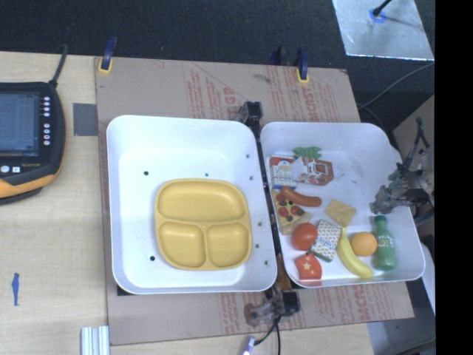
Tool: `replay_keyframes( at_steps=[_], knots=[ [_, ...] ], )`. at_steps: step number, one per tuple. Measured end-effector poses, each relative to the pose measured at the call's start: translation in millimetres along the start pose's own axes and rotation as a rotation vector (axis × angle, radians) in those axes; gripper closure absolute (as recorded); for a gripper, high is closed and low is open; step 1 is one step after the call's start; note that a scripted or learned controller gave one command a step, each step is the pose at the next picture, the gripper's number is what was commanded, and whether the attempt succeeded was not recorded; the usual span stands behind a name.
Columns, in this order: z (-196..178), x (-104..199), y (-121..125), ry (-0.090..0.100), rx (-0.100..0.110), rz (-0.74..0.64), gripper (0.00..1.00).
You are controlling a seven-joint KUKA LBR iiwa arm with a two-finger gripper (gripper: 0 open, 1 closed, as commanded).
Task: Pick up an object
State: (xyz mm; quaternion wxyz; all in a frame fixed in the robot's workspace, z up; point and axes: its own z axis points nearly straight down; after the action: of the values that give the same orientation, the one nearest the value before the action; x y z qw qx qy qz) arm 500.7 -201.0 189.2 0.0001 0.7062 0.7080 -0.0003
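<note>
Left bin (126,198): holds a yellow divided tray (202,223), nothing else to grasp.
Right bin (369,135): toy food crowded into its near half; a carton (295,171) farther back, a sausage (301,197) and pizza slice (288,211) by the left wall.
Near row: strawberry (308,266), tomato (304,235), banana (352,256), orange (363,244), green bottle (383,245), mostly touching or just beside one another.
Gripper (395,194): at the right bin's right rim, just far of the green bottle; nothing visibly held.
Finger state: cannot tell, too dark and cluttered there.
Likely target: the green bottle, nearest the gripper.
Doing it well: come down straight over the bottle's body, clear of the orange and the bin wall, close across its narrow width.
</note>
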Motion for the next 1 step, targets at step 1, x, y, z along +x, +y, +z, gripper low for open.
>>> replay_keyframes(
  at_steps=[1],
  knots=[
    [-18.0,47.3,52.1,0.002,0.001,-0.001,1.00]
  ],
)
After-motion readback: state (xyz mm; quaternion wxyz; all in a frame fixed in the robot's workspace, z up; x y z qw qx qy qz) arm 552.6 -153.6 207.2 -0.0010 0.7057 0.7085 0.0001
